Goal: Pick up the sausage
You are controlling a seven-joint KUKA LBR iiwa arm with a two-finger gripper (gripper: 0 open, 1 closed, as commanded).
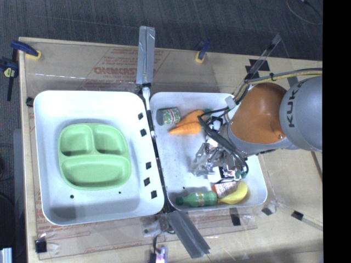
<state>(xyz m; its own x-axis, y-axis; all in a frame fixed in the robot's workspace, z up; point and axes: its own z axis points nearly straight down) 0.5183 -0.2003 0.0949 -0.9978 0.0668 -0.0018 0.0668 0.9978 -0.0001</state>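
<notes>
Two smooth white bins (49, 201); metal gripper (205, 163) above right bin.

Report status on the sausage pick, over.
Metal two-finger gripper low in right white bin, mid-floor; grip state unclear. Sausage not identified. Orange carrot, small green can, green bottle, yellow banana nearby.

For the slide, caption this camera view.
Grey arm's pincer low in the right white bin, among an orange carrot, yellow banana and green bottle.

Carrot (188, 124), can (169, 115), bottle (197, 199), banana (236, 194) ring open bin floor (175, 160)
</notes>
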